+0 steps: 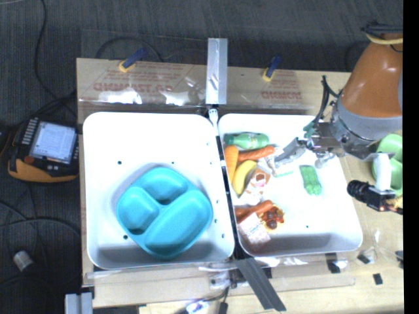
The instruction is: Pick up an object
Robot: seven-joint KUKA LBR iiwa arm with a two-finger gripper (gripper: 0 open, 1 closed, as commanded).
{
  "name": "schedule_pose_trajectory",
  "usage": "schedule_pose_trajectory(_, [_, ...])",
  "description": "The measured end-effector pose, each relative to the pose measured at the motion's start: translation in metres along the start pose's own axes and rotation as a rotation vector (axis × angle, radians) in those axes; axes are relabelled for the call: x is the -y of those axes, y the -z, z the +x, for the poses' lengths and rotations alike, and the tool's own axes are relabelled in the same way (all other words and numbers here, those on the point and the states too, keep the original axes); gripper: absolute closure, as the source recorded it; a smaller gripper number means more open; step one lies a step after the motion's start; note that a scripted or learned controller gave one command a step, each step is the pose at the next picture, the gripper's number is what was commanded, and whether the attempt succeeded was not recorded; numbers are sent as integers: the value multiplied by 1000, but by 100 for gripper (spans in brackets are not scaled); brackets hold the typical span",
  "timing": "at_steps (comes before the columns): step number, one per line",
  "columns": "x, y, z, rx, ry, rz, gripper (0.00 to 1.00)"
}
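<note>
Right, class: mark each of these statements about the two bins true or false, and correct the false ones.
1. The blue divided plate lies in the left bin. True.
2. The banana lies in the left bin. False: it is in the right bin, beside the carrot.
3. The gripper hangs over the right bin. True.
4. The green pickle-like piece sits on the blue plate. False: it lies on the right bin's floor, apart from the other food.
5. A green bottle lies near the right bin's far edge. True.
</note>
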State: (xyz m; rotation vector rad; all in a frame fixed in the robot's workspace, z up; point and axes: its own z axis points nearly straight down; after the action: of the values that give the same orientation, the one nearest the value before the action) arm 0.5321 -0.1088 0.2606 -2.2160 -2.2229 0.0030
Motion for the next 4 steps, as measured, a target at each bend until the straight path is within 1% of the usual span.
schedule_pose_trajectory(1, [15,-71,-103,1,74,-1,0])
schedule_pose_trajectory(2, [-20,-164,-104,-10,32,-8,0])
schedule_pose_trajectory(3, [-60,-120,-80,0,64,-2,0])
schedule_pose_trajectory(4, [-46,-164,-102,-3,150,-4,0])
